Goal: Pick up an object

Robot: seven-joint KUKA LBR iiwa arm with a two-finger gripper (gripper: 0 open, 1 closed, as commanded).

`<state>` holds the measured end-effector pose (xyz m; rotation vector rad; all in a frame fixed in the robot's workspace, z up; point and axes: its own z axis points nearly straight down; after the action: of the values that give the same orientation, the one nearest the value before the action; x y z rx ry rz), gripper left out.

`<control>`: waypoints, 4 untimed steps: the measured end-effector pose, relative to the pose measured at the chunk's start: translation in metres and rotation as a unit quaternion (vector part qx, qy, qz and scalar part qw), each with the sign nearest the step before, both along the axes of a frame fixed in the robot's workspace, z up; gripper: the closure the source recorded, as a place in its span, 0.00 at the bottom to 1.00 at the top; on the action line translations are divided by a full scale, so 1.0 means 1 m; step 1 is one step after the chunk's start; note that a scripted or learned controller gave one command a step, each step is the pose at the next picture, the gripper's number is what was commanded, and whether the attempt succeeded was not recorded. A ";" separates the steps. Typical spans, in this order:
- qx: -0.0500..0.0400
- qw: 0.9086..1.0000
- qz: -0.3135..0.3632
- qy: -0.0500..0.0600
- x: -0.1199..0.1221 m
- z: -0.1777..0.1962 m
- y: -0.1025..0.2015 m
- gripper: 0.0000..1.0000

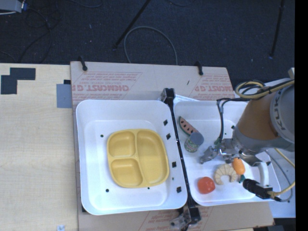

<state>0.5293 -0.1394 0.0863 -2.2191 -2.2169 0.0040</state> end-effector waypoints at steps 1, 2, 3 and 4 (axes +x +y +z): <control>0.001 1.000 -0.002 0.000 0.000 0.011 -0.001 1.00; 0.000 1.000 0.001 -0.003 0.001 0.073 0.003 1.00; -0.001 1.000 0.002 -0.004 0.002 0.135 0.005 1.00; 0.000 1.000 0.002 -0.001 0.002 0.148 0.004 1.00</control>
<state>0.5314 -0.1355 0.2343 -2.2172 -2.2226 0.0019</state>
